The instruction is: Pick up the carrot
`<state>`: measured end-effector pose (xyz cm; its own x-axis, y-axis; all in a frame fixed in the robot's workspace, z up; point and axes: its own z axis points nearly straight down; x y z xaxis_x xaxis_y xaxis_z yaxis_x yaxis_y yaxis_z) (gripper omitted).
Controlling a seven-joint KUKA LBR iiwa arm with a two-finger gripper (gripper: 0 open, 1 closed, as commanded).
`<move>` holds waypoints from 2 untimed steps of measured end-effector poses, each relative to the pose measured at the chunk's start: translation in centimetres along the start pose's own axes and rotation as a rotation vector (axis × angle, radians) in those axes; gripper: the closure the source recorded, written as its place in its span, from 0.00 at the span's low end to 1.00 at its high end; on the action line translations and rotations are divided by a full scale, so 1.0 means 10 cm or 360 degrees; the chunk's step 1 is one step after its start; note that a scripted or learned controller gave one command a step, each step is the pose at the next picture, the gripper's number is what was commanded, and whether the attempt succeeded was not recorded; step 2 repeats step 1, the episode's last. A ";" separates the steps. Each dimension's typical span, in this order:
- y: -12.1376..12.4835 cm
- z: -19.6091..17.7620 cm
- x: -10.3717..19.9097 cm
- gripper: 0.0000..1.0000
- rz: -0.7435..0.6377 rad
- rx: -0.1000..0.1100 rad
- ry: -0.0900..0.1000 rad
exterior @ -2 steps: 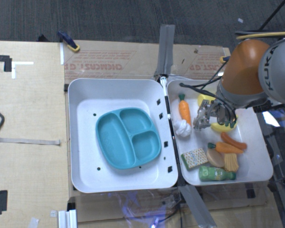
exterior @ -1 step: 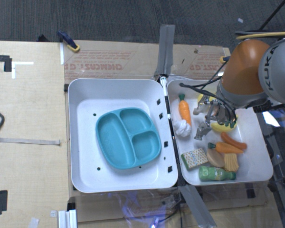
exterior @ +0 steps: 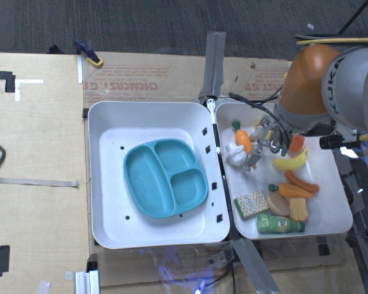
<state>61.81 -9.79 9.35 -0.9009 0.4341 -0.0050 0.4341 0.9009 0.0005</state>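
Observation:
The carrot, small and orange with a green top, lies at the upper left of the right bin, near the wall between the bins. My gripper hangs just to the carrot's right, over the bin's upper middle. It looks open, with nothing between its fingers. One fingertip points down beside a white lump that lies just below the carrot.
In the right bin are also a banana, a red piece, two longer orange pieces, a cracker, a yellow ridged piece and a green can. The left bin holds a blue divided plate.

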 end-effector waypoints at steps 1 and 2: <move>0.01 -0.11 -0.01 1.00 -0.0006 0.0000 -0.0008; 0.01 -0.11 -0.01 1.00 -0.0006 0.0000 -0.0008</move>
